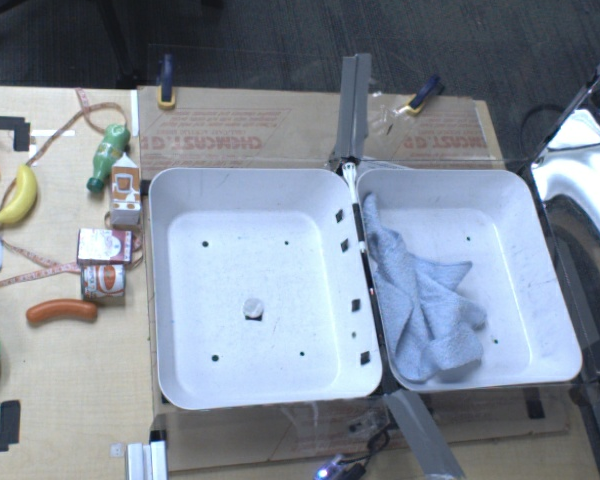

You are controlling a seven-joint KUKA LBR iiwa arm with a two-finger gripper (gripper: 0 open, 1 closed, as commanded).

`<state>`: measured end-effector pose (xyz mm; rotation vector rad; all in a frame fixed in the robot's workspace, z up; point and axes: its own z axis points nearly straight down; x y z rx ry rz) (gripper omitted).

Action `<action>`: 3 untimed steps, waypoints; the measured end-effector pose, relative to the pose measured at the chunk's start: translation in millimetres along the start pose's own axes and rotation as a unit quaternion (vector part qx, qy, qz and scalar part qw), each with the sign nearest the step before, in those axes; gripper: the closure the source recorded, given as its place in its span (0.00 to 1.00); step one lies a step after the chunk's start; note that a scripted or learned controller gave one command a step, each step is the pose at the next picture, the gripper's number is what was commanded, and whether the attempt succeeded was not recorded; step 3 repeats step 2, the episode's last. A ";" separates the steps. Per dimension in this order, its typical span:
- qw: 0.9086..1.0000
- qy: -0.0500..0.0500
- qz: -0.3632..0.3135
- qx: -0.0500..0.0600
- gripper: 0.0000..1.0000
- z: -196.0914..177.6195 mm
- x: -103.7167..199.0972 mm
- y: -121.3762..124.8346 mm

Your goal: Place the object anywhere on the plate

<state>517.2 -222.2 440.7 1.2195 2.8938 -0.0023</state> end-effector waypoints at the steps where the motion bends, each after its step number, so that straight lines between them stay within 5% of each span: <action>1: 1.000 0.001 0.022 0.000 1.00 0.2 4.7 -5.5; 3: 0.999 0.000 0.038 0.000 1.00 0.2 -4.0 4.0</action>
